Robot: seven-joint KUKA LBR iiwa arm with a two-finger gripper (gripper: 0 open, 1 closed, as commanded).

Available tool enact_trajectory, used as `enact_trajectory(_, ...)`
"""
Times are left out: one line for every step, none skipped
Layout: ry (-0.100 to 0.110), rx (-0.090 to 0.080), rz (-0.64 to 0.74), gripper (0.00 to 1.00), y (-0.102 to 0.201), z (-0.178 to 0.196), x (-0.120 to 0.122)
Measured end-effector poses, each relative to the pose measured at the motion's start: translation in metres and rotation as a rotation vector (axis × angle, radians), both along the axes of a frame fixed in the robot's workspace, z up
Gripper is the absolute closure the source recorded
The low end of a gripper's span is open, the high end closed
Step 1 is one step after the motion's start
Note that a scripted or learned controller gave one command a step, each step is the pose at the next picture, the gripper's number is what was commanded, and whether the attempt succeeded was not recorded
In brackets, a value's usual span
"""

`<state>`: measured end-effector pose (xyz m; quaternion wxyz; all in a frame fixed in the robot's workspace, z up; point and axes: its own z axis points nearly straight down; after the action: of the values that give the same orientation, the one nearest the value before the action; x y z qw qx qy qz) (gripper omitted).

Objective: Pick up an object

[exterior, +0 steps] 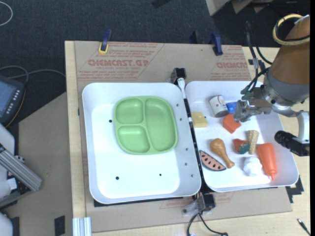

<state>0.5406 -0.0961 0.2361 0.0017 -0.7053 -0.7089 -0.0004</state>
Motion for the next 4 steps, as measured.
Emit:
enact_trajectory(0.001, -0.001, -0.001, 1.00, 0.043, -0.007, -0.008)
enact_trajectory(0.002, -0.002, -0.006, 1.00, 0.040, -0.010, -0.025)
enact_trajectory(-0.004, -0.003, -0.004, 1.00, 0.047, -0.002, -0.018)
enact_trajectory(0.000, -0.003, -0.004, 1.00, 0.053, -0.014, -0.011)
